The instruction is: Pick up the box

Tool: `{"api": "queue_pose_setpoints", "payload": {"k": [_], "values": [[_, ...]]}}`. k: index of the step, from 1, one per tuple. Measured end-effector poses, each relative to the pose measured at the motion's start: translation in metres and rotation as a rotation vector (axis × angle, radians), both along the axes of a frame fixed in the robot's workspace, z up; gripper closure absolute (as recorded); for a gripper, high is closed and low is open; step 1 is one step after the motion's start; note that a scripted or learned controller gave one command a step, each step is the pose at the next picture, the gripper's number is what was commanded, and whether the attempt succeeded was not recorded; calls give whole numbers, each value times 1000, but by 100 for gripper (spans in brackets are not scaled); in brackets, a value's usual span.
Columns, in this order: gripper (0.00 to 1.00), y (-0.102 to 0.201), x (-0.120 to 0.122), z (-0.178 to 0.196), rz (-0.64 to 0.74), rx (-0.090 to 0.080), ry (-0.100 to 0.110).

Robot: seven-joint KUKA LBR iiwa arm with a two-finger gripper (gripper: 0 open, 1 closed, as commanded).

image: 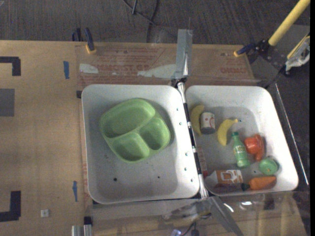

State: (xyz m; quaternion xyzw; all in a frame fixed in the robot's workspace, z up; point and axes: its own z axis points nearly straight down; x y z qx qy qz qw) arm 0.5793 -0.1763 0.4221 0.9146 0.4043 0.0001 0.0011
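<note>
- The box (227,177), orange and white, lay flat in the right bin (284,132), against its near wall and close to the near left corner.
- A carrot (261,183) lay just right of the box, seemingly touching its end; a grasp from that side could have caught the carrot instead, or both.
- A green bottle (240,151) lay just beyond the box, so a descent aimed slightly far could have struck it and knocked it.
- The near wall left little room on that side; a finger could have landed on the rim and stopped the descent.
- The box lay low and flat, so a shallow pinch would probably have slipped off.
- The left bin (91,146) held a green plate (135,129), well apart from the box and no hazard.
</note>
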Motion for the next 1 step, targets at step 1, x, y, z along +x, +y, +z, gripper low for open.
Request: {"api": "queue_pose_setpoints", "payload": {"k": [1], "values": [[100,2,1,11,4,-3,-2]]}}
